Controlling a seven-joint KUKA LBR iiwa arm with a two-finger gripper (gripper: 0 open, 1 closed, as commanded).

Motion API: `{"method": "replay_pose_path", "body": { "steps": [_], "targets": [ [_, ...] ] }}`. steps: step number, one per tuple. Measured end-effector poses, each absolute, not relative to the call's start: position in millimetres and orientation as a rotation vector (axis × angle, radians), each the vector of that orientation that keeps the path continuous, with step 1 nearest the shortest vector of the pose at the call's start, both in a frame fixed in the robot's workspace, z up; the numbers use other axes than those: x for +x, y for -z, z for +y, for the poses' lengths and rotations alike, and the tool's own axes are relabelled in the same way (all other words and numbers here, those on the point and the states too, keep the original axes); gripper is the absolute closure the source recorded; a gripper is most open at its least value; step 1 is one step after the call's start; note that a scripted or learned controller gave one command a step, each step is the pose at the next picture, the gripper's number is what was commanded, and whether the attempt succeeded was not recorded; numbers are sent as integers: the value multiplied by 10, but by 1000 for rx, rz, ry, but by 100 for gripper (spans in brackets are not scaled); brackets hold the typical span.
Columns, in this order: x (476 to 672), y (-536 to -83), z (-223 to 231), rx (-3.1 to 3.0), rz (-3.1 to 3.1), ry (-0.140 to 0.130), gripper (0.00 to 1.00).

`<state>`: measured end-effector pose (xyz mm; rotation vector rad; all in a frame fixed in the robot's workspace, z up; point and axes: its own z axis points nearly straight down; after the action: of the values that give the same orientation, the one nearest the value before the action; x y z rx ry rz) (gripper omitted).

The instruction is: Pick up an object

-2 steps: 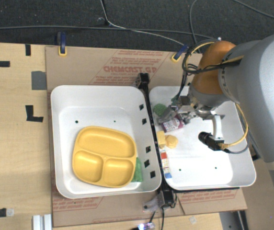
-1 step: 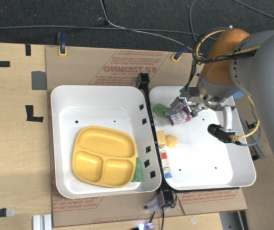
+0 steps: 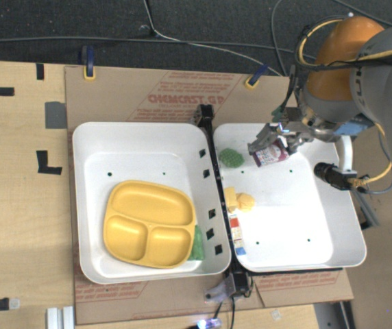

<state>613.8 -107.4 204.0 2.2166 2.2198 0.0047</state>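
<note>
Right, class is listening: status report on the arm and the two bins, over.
Gripper above right bin, shut on a small purple-and-white packet. Green ball, yellow pieces lie below-left. Yellow tray in left bin. Nothing blocking.

Yellow tray [image 3: 148,223] in white left bin [image 3: 90,184]; green ball [image 3: 231,157], yellow lump [image 3: 240,201] in right.

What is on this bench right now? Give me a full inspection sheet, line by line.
Surface: wooden bench under a cardboard sheet bearing two shallow white bins, left and right.
Job's things: yellow three-compartment plastic tray and green item in left bin; green round lump, yellow soft piece, red-white-blue packet in right bin.
Clutter: nothing seen.
Grippers: pincer over right bin, a small purple-and-white packet between its fingers.
Cables: black cable across the dark background; yellow cables loop at wrist.
Surroundings: black tape marks on bench.
</note>
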Motion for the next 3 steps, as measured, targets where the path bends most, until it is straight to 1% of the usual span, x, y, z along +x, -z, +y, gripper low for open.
{"method": "replay_pose_path", "body": {
  "steps": [1, 2, 3],
  "targets": [
    [6169, -2600, -1170, 2216, 2220, -4, 100],
    [6205, -2429, -623, 2217, 2227, 2, 100],
    [6213, -2276, -52, 2216, 2230, 2, 100]
  ]
}}
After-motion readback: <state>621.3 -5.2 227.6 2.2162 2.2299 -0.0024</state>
